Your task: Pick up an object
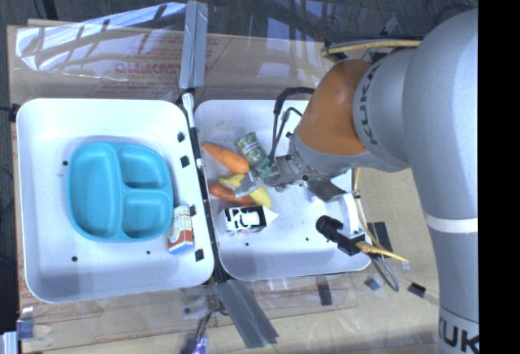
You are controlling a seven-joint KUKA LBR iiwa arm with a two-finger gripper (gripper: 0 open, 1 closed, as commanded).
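In the right bin (pixel 244 267), a carrot (pixel 225 157) lies near the left wall beside a small green can (pixel 251 148) and a yellow piece (pixel 258 197). The gripper (pixel 272 172) sits low among them. A blue divided tray (pixel 120 190) fills the left bin (pixel 41 263).

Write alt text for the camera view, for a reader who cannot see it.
A grey robot arm with an orange band reaches into the right white bin above an orange carrot, a yellow piece and a black-and-white card. The left white bin holds a blue divided plastic tray and a small carton.
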